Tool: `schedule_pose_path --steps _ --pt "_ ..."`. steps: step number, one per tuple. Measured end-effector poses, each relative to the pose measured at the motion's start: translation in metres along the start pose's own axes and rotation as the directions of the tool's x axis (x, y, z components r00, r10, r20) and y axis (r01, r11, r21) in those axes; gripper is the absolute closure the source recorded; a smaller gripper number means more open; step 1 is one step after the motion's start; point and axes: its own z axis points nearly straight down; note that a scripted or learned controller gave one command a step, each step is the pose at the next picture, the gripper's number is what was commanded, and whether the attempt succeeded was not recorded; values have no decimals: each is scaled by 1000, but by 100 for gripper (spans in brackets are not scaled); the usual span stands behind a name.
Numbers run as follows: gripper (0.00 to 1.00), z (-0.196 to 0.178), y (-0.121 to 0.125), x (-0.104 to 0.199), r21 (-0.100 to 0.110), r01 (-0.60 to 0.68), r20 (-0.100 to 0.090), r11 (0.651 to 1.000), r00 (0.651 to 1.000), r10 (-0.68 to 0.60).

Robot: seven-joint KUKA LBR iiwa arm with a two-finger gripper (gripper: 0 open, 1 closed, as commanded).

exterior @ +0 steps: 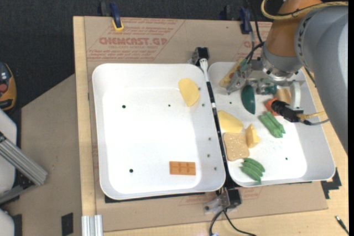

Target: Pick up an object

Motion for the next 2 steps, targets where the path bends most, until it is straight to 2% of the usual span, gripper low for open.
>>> schedule_pose_path --steps 1,2 --pt "100 -11 1 0 -3 1 2 1000 1000 -1" --pt "100 1 5 15 5 -1 4 1000 1000 1"
